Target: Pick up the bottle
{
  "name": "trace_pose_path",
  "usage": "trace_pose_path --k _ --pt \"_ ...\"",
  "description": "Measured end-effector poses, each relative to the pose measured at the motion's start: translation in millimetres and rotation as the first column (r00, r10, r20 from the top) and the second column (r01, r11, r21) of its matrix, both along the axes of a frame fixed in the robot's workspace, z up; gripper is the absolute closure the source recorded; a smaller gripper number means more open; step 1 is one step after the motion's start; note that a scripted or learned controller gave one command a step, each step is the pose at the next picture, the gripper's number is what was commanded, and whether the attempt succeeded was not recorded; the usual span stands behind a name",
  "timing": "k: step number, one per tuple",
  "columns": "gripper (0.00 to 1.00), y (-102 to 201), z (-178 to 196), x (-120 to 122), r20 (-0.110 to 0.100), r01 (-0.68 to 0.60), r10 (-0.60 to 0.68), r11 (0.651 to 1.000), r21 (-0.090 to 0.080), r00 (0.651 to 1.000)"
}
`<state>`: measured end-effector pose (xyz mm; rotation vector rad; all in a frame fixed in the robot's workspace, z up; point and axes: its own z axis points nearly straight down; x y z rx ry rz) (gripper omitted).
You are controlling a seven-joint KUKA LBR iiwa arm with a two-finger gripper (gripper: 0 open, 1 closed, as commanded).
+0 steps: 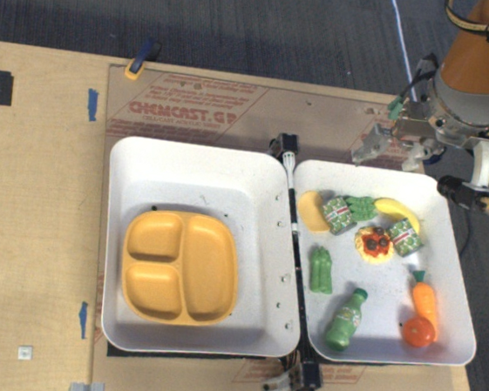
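The gripper [389, 145], jaw state indeterminable, hovers beyond the right bin [458, 285], well apart from the bottle [345, 317] lying loose inside, ungrasped.

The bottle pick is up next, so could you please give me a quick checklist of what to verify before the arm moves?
1. Bottle located in right bin, lying tilted: ok.
2. Space around bottle free of neighbours: ok; small green item lies apart.
3. Gripper above bottle: not ok; it hangs beyond the bin's far edge.
4. Fingers open: cannot tell.
5. Carrot and tomato away from bottle: ok.
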<state>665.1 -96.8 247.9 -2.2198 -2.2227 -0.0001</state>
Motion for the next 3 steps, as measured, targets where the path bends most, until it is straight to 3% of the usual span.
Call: trace_pose_path --k 1,2,3 --pt "0.00 4.5 -134.3 -53.7 -0.001 0.066 -0.066 0.998 0.000 0.998" --pt "1.00 4.5 -123.6 -52.8 0.001 0.067 -0.067 0.998 0.000 0.998" --pt "0.00 4.5 -123.6 -52.8 0.001 0.067 -0.067 0.998 0.000 0.998"
